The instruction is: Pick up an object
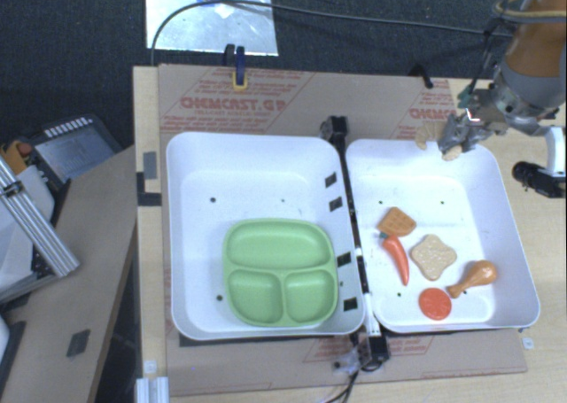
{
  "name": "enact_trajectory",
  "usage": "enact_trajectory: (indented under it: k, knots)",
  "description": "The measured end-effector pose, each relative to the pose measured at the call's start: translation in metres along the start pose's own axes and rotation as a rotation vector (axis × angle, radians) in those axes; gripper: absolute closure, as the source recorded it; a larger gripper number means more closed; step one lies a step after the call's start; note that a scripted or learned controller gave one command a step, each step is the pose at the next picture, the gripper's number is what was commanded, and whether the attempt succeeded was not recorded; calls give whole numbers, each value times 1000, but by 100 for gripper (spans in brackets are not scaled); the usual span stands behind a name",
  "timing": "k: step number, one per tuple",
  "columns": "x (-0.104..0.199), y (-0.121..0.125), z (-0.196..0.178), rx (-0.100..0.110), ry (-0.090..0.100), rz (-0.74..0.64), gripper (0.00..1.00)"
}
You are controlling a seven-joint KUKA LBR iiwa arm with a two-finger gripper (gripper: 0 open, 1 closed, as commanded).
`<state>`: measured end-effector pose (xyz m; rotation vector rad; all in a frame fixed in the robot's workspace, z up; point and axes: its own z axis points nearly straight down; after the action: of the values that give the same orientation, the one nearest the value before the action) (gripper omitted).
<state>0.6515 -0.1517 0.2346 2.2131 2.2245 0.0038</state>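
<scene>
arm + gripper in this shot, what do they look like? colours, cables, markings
The arm is a rounded grey body with a broad orange band above the wrist. The gripper below it is small, dark grey metal with pale highlights. Thin dark cables run past it. No markings legible.

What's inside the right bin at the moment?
Right bin holds a red chili, toast slice, orange-brown piece, drumstick and red round slice. The end effector covers the far rim.

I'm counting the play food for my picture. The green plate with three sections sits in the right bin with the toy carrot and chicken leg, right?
Not quite. The camera view shows the green plate in the left bin. The carrot and chicken leg lie in the right bin, apart from it.
</scene>
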Motion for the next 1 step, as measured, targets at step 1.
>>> enact_trajectory:
  k: [1]
  knots:
    - [57, -10, 11, 4, 3, -4, 100]
